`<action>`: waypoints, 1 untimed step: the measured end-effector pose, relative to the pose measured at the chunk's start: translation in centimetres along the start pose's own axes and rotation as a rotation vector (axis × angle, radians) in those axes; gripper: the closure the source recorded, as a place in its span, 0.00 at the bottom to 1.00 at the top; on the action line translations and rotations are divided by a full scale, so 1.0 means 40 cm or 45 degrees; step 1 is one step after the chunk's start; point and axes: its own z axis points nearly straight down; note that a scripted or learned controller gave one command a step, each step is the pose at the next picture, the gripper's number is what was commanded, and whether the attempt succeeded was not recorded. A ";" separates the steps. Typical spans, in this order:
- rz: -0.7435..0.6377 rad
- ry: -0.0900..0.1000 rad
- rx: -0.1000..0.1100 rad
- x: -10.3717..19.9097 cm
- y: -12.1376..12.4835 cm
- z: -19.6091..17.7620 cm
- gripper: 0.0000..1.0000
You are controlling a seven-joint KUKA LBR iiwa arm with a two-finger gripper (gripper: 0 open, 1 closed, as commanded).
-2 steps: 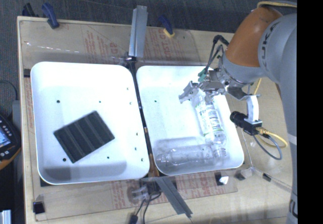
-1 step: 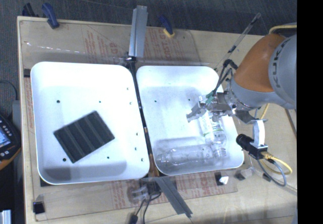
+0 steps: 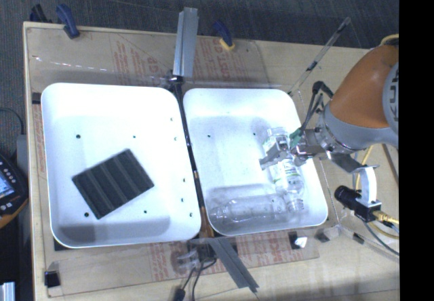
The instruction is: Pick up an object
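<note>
While the arm point(image 3: 363, 99) reaches in from the right edge of the bench point(image 3: 271, 62), its gripper point(image 3: 277, 154) sits low over the right bin point(image 3: 224, 110), near that bin's right wall. The metal fingers are down among clear plastic, and the glare makes it hard to judge — I cannot tell whether they are spread or closed, nor whether anything lies between them. Just under and beside the gripper stands a small clear bottle point(image 3: 288, 174) with a label, tilted, its body running toward the bin's near right corner. Along the near wall of the same bin lies a larger clear bottle point(image 3: 251, 208) on its side, touching or almost touching the small one at its right end. The left bin point(image 3: 102, 99) holds a dark ribbed rectangular pad point(image 3: 112, 182), lying flat and turned at a slant in the near left part — well apart from the gripper. Blue clamps point(image 3: 66, 22) grip the far edge of the bench.
</note>
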 end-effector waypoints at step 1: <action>0.015 0.000 0.003 -0.016 0.088 0.038 0.00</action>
